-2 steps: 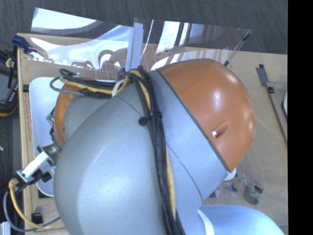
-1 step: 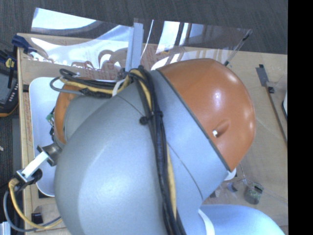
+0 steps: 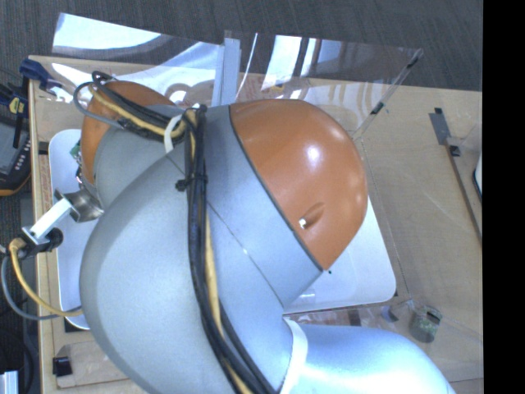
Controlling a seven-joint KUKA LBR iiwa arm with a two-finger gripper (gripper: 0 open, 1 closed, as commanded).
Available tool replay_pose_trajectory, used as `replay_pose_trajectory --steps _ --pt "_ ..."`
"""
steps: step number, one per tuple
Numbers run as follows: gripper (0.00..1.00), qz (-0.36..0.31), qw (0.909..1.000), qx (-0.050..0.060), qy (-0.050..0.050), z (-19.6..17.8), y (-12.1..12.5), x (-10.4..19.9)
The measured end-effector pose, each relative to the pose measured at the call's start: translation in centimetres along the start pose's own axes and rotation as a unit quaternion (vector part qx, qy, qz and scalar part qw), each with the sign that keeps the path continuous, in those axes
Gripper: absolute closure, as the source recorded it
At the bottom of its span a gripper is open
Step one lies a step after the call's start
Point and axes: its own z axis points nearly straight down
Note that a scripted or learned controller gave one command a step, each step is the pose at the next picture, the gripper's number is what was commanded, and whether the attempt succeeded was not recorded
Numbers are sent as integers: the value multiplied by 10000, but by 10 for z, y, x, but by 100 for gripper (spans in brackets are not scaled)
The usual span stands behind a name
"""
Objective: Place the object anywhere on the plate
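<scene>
Looking down at this, the arm (image 3: 205,253) is pretty much hogging everything. Its grey body is sweeping up from the near right and bending over toward the far left, with the big orange band (image 3: 303,179) sitting right in the middle. A bundle of black and yellow cables (image 3: 197,220) is running along the grey shell, held by a white tie near the far end.

Two white bins are sitting side by side on the bench (image 3: 426,195): the left bin (image 3: 61,158) is peeking out at the left edge, and a corner of the right bin (image 3: 365,273) is showing just under the orange band. Clear plastic walls (image 3: 328,64) are standing along the far side.

The wrist is reaching down over the left bin, so the tool is buried under the arm and I can't tell what state it's in. Same story for the object and the plate: the arm is covering them, so I can't say where the object is lying or which way it's pointing.

A silver fitting with a white stub (image 3: 61,212) is sticking out to the left.
</scene>
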Motion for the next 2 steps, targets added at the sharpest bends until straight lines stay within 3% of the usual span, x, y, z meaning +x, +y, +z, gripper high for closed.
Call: replay_pose_trajectory --steps 1,2 --pt "0 1565 9876 -8 86 -6 -36 -62" --pt "0 1062 9943 -6 19 -56 -4 -7"
